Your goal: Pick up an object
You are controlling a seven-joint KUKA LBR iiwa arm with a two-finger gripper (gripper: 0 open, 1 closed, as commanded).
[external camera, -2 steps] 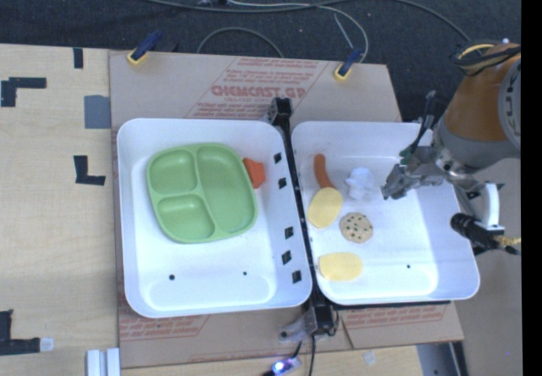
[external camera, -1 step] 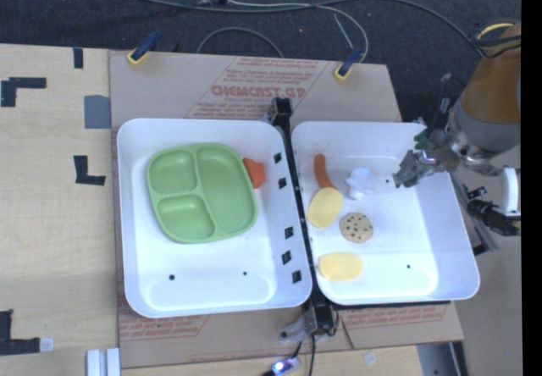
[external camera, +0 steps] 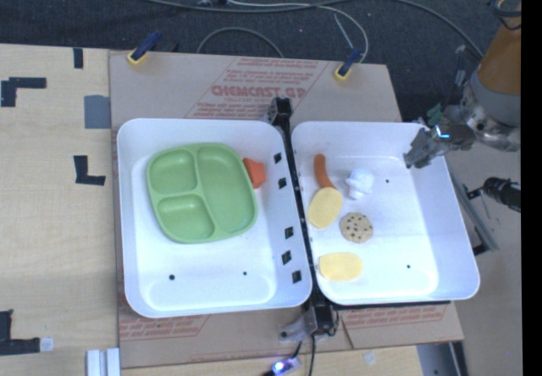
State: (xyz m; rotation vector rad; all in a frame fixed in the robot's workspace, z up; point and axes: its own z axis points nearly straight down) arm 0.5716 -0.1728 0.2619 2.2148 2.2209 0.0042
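Inside the right bin (external camera: 423, 222), a sausage (external camera: 321, 169) lies with its long axis running near-to-far, beside the left wall. Gripper (external camera: 421, 152) hovers over the far right rim.

Bins: two, a left bin (external camera: 135, 222) and a right bin (external camera: 432, 230). Green divided plate (external camera: 201, 192): one. Orange piece (external camera: 255, 171): one. Sausage (external camera: 321, 169): one. Yellow pieces: two (external camera: 325, 207) (external camera: 340, 266). Cookie (external camera: 356, 228): one. White lump (external camera: 360, 183): one.

Robotics lab bench. Two white bins (external camera: 140, 222) clamped on cardboard sheet (external camera: 254, 86), loose cables (external camera: 254, 3) over dark floor, black tape marks (external camera: 85, 171) on plywood tabletop. Toy food as test props.
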